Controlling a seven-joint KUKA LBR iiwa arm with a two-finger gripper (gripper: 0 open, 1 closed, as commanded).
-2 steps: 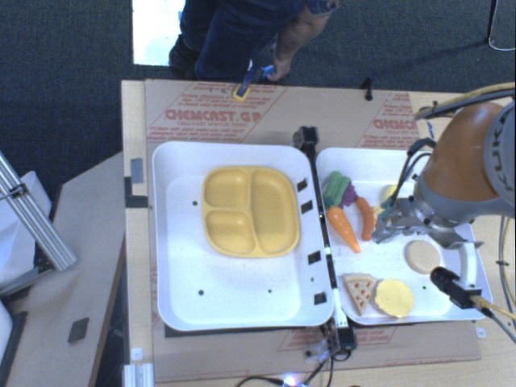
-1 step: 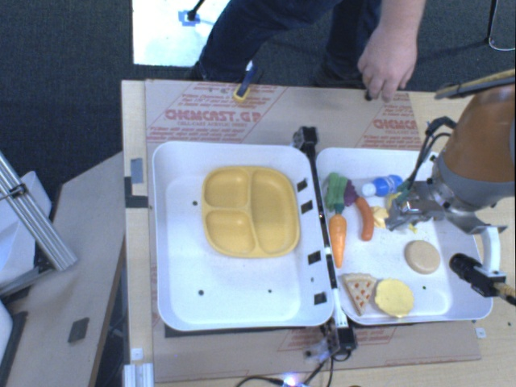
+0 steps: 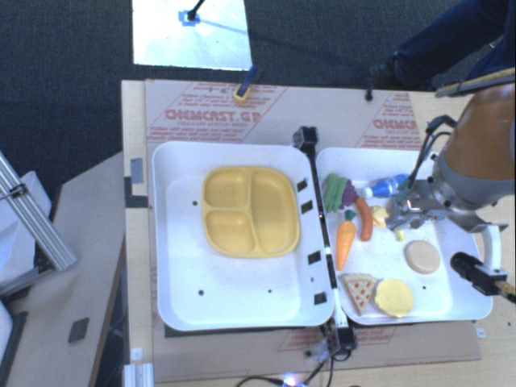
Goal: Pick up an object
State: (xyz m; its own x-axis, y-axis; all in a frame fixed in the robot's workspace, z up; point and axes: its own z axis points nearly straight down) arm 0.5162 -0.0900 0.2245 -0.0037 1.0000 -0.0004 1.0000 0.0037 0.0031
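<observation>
The grey arm with its orange band (image 3: 484, 139) is cut off by the right edge, and its bulk covers the far right corner of the right bin. The tool (image 3: 403, 214) sits low over that bin, a tangle of metal and cable, and whether it is open or closed cannot be told, nor whether it touches anything.

Two shallow white plastic bins lie side by side on the surface. The left bin (image 3: 177, 240) holds a yellow plastic plate with three compartments (image 3: 250, 210), lying flat near its middle. The right bin (image 3: 459, 301) holds the loose toy food (any of which could be picked): a green and purple leafy piece (image 3: 337, 190) at the far left, a blue and white bottle-like item (image 3: 385, 187) beside it, partly hidden by the tool, a reddish sausage (image 3: 364, 218), an orange carrot (image 3: 344, 243) just left of the sausage, a tan round biscuit (image 3: 422, 256) near the tool, a yellow round piece (image 3: 394, 297) and a triangular pizza slice (image 3: 359, 292) touching it at the near edge. A small yellowish piece (image 3: 379, 216) lies just left of the tool, too small to identify.
</observation>
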